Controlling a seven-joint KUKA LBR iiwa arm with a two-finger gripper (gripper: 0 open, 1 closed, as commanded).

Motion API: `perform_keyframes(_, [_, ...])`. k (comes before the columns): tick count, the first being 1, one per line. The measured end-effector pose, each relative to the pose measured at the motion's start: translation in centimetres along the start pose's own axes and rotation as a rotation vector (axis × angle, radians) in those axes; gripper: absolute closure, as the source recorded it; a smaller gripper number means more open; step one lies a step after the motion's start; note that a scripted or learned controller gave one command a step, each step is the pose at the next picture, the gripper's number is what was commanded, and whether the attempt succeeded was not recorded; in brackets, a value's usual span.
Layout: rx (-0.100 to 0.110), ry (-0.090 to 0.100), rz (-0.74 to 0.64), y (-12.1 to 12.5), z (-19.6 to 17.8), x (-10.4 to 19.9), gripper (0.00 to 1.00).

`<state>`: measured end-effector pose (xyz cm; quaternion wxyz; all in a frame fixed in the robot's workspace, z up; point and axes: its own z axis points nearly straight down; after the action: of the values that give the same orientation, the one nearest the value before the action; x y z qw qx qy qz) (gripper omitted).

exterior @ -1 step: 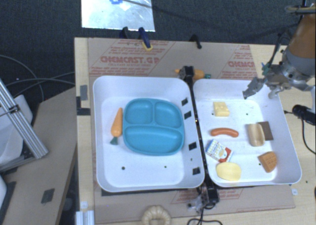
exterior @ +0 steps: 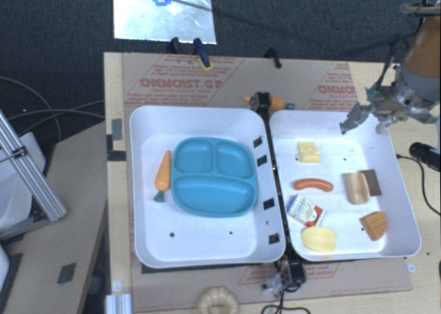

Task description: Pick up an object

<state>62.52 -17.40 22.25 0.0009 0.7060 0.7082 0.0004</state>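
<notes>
White right bin (exterior: 406, 237) carries my candidates, cheese wedge (exterior: 308, 152) and sausage (exterior: 313, 184) included, all lying untouched. My end effector (exterior: 365, 118) hangs wide open and unladen over its far edge; descent and grasp remain.

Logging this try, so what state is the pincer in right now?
Pincer: open, holding nothing, above the right bin's top right corner.
</notes>
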Motion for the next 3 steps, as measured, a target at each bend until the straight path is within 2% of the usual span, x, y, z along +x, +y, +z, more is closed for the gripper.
perform_keyframes(2, [0.002,0.0,0.0,-0.3,8.7,1.1,0.0])
perform_keyframes(3, [-0.004,0.003,0.001,0.0,13.4,1.2,0.0])
